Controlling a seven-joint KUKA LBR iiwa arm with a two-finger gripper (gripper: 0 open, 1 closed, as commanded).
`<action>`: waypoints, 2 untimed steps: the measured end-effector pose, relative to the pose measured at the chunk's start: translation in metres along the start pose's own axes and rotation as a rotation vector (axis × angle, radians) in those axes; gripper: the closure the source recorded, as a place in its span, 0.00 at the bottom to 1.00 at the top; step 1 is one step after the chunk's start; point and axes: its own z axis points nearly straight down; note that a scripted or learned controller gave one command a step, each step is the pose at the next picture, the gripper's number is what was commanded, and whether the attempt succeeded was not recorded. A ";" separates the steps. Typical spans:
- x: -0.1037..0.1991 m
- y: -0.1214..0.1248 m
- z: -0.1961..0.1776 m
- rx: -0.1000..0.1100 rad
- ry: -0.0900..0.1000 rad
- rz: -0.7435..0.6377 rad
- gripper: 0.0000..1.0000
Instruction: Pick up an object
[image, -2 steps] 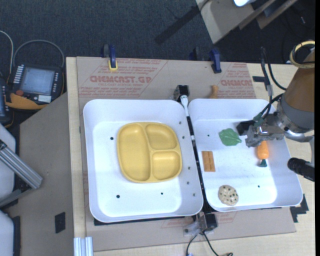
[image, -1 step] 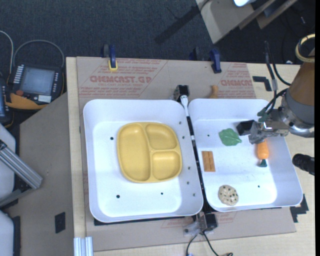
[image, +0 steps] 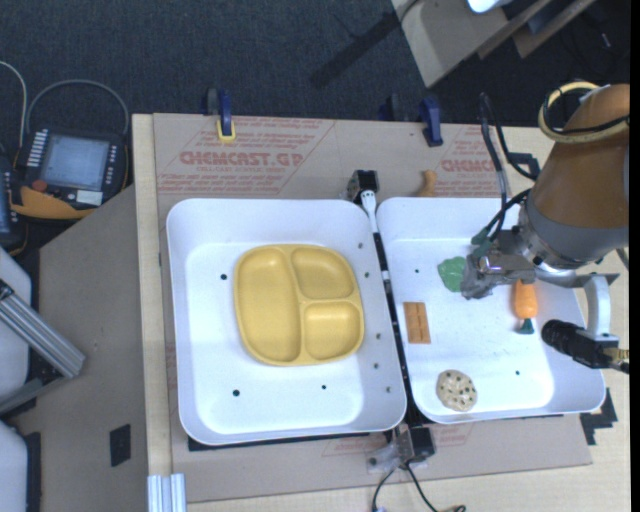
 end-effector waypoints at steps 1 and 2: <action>0.056 0.004 0.007 0.000 0.001 -0.002 1.00; 0.112 -0.012 0.001 -0.001 0.001 -0.002 1.00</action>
